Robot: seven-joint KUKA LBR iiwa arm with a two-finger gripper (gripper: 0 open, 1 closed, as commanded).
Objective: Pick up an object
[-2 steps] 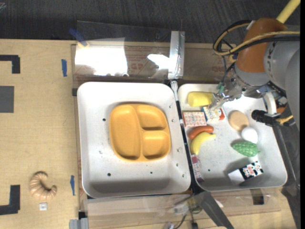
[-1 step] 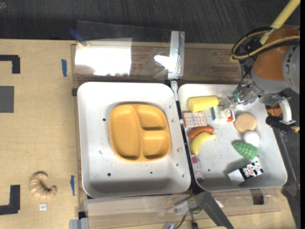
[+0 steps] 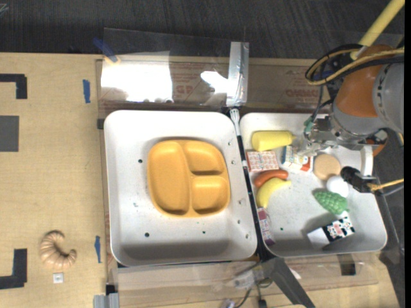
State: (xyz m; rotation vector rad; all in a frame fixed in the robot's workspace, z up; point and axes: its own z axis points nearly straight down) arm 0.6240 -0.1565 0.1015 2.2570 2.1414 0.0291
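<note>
Two white bins (image 3: 122, 172); one yellow divided plate (image 3: 188, 176); about nine small toys (image 3: 331, 201) in the right bin; one croissant (image 3: 58, 249) on the counter (image 3: 45, 172).

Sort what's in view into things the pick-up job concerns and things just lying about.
Job:
- two-finger gripper over the right white bin
- yellow block
- round tan disc
- white egg
- green bumpy toy
- yellow banana-like piece
- black-and-white carton

Lying about:
- yellow divided tray in the left white bin
- tan croissant toy on the bench
</note>
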